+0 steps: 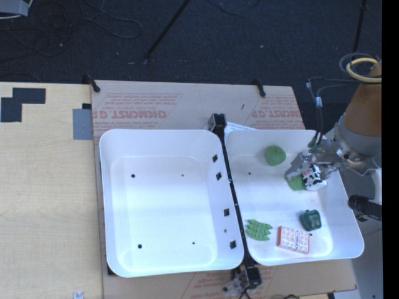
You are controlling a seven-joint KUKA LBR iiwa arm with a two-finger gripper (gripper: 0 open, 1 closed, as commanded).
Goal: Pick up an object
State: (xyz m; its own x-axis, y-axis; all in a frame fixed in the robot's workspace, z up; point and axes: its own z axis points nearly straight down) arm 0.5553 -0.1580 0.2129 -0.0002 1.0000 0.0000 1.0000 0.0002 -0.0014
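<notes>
Far to the left of the jaws: pale wooden bench top [43, 192] with dark squares near its upper edge, then a brown cardboard sheet [187, 104] with red print lying under both bins. Well left of the jaws: left white bin [112, 161], bearing only small dark dots on its floor. Between the bins, a row of black clips [223, 176] along the shared rim. Then the right white bin [349, 245], holding everything loose.

Down and left of the jaws, near the bin's front: a green pea pod toy [259, 230], lying flat. Just right of that, a small pink and red card-like packet [293, 239], flat too, apart from the pod. Up and left of the jaws, near: a green ball [275, 155], alone on the white floor. Directly at the jaws: a green lump [295, 182] touching the fingertips' left side, and a black-and-white patterned piece [313, 178] close against the gripper [307, 172]. Cannot tell whether the jaws stand wide or narrow, nor whether either piece sits between them; too blurred and cluttered there. Below the jaws, slightly right: a dark green small block [310, 219], apart from the rest. Right of the jaws: grey wrist rising to the orange band [366, 108].
</notes>
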